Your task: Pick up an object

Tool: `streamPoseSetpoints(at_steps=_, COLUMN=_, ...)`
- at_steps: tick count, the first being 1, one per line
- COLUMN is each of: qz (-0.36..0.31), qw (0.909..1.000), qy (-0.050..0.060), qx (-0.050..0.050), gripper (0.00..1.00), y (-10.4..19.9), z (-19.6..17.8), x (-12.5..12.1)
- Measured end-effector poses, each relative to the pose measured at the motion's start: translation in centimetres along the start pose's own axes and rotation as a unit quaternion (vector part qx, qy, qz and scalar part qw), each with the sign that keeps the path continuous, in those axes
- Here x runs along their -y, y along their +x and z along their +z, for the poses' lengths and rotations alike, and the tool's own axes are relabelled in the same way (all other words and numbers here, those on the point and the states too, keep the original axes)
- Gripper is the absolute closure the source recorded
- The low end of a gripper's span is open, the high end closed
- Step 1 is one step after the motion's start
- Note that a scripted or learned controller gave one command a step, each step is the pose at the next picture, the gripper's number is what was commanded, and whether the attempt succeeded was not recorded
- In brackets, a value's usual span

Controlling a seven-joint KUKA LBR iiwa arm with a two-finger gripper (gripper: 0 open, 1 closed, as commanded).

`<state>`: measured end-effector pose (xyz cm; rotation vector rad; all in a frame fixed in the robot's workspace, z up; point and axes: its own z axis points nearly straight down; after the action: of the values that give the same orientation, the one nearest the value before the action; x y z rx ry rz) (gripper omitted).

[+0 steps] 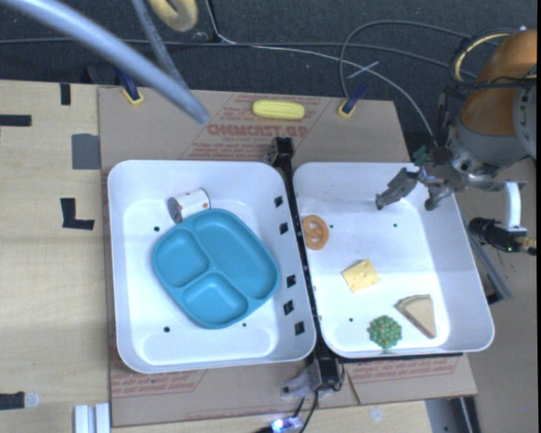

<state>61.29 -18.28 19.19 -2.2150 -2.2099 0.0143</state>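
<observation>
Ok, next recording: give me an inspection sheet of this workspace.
Surface: cardboard-covered bench bearing left bin and right bin.
Job's things: pretzel, cheese wedge, bread slice, broccoli in right bin.
Clutter: blue divided plate and small white cup in left bin; yellow banana on cardboard.
Grippers: gripper open, above right bin's far edge, holding nothing.
Cables: black cables behind bench.
Surroundings: nothing seen.

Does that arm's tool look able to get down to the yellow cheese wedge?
Probably yes. The tool hangs over the right bin, and the cheese wedge lies apart from the pretzel and broccoli.
</observation>
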Motion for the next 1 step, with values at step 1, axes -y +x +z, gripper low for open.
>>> streamPoseSetpoints(at_steps=1, qz=-0.002, qw=1.0, qy=-0.007, qx=0.001, gripper=0.0, y=0.03, z=-0.88, x=-0.32)
